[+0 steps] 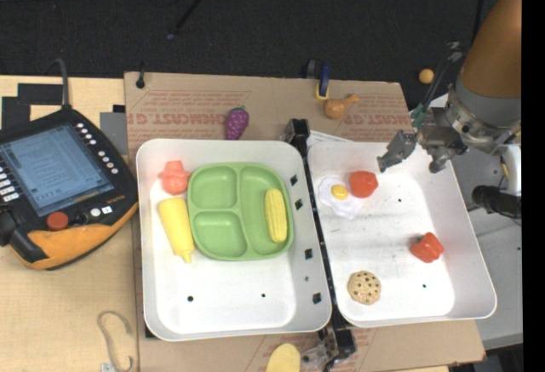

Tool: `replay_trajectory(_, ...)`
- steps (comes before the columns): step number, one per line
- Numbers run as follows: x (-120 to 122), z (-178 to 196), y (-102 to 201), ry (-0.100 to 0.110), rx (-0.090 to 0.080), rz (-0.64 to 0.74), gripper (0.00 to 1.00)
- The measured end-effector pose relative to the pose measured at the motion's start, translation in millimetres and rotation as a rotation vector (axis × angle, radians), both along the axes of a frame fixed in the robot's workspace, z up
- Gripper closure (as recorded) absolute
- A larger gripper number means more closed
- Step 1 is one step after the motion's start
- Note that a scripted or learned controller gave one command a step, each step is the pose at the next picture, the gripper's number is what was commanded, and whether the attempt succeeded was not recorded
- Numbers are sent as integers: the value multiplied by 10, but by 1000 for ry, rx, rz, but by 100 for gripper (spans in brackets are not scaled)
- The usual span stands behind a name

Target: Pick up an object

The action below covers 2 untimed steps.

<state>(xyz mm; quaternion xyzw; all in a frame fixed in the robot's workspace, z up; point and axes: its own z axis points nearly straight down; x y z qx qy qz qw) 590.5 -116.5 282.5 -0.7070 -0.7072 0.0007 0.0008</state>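
My gripper [415, 163] hangs over the far right corner of the right bin [464, 226], open, with nothing between its fingers. In that bin lie a red tomato [363, 184] beside a fried egg [339, 194], both to the left of the gripper and slightly nearer the front. A red pepper [427, 248] sits toward the right wall, and a cookie [364, 287] near the front. The left bin [221, 294] holds a green divided plate [230, 217] with a corn cob [275, 214] in it, a yellow bottle [176, 226] and a pink toy [174, 178].
A control pendant [60, 183] rests on the bench to the left. Purple grapes [237, 122] and an orange toy [339, 105] lie on the cardboard behind the bins. A yellow item [283, 357] sits in front of them. A black divider [308, 226] separates the bins.
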Motion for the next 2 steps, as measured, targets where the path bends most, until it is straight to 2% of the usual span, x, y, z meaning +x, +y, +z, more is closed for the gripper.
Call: replay_trajectory(2,-69,-903,-47,5,1,0,0)
